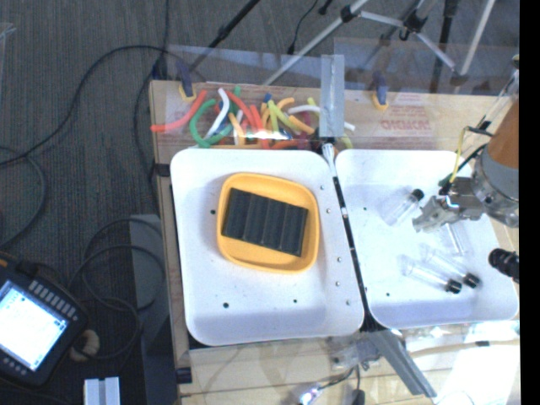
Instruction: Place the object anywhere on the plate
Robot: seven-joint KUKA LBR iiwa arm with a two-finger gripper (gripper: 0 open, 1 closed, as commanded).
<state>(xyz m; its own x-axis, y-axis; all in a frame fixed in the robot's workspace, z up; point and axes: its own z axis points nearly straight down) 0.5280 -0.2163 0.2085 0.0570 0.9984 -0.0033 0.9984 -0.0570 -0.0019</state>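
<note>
1. A wooden worktop stands on dark grey carpet, with tripod legs beyond its far edge and a lit screen on the floor off its near left corner. Coloured tubes lie heaped along the far edge.
2. Two shallow white bins sit side by side on the worktop. The left bin carries the yellow plate, which has a dark ribbed slab lying in it.
3. The right bin holds several clear vials with dark caps. One vial lies toward the bin's far left part; another vial lies near the bin's near edge; a third sits between them, close under the hand.
4. The hand reaches in from the worktop's right edge and hangs over the middle of the right bin. Whether it is spread or pressed together I cannot tell, and nothing can be made out within it.
5. The decisive relation: the far-left vial lies just beside the hand, toward the left bin. Its long axis runs on a diagonal, cap end toward the far right, clear end toward the near left.
6. The near-edge vial lies nearer the worktop's front than the hand, its long axis nearly along that edge, cap end toward the right.
7. In my judgement no object has been taken yet; the plate lies well apart to the left, across the bins' shared wall.
</note>
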